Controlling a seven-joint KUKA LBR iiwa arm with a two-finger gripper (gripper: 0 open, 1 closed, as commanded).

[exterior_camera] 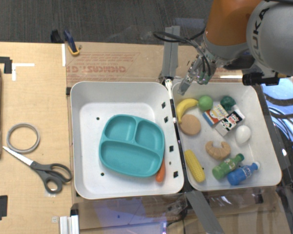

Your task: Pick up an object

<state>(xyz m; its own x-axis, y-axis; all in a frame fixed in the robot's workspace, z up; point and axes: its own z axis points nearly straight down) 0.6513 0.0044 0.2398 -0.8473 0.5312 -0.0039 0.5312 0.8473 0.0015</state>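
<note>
Overhead, the gripper (pixel 198 76) hovers with nothing between its jaws, their spread impossible to tell, above the right bin's (pixel 269 145) far edge near the banana (pixel 184 106), apparently pre-grasp, so the next move calls for a descent onto one object.

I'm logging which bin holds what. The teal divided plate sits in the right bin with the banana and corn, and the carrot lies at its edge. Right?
Not quite. The camera view shows the teal divided plate in the left bin, with the carrot at its edge. The banana and corn lie in the right bin.
</note>
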